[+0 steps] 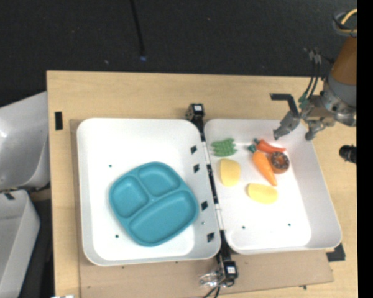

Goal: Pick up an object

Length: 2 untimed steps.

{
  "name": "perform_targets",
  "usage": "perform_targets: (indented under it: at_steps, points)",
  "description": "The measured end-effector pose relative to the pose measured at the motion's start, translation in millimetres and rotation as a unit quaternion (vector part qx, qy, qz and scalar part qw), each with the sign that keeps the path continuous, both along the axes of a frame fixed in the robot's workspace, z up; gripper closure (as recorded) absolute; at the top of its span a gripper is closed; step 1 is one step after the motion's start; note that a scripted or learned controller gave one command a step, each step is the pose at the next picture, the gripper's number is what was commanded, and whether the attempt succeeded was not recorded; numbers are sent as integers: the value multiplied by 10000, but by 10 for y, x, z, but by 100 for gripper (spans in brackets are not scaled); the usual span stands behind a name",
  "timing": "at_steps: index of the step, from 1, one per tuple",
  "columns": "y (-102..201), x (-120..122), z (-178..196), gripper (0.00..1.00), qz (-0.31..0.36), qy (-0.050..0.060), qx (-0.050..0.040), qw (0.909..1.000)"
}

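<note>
My gripper point(296, 128) hangs at the right bin's point(298, 228) upper right edge, fingers spread, nothing between them. Just lower left lie a red pepper point(270, 146), carrot point(263, 167) and dark round piece point(280, 161); two yellow pieces point(230, 172) sit mid-bin. A blue divided plate point(152, 202) occupies the left bin point(93, 166).

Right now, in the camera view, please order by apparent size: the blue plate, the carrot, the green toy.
1. blue plate, clearly largest
2. carrot
3. green toy, only slightly smaller than the carrot, so this order is uncertain
</note>
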State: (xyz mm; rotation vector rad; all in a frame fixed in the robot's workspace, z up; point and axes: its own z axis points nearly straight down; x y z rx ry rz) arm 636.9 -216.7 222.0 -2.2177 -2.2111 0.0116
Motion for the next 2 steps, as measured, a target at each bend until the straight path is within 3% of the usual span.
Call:
perform_targets:
  at_steps: [1, 2]
  points:
    - [7, 28, 94, 0, 20, -67, -17, 10000]
    - [-68, 104, -409, 0, 16, -53, -19, 10000]
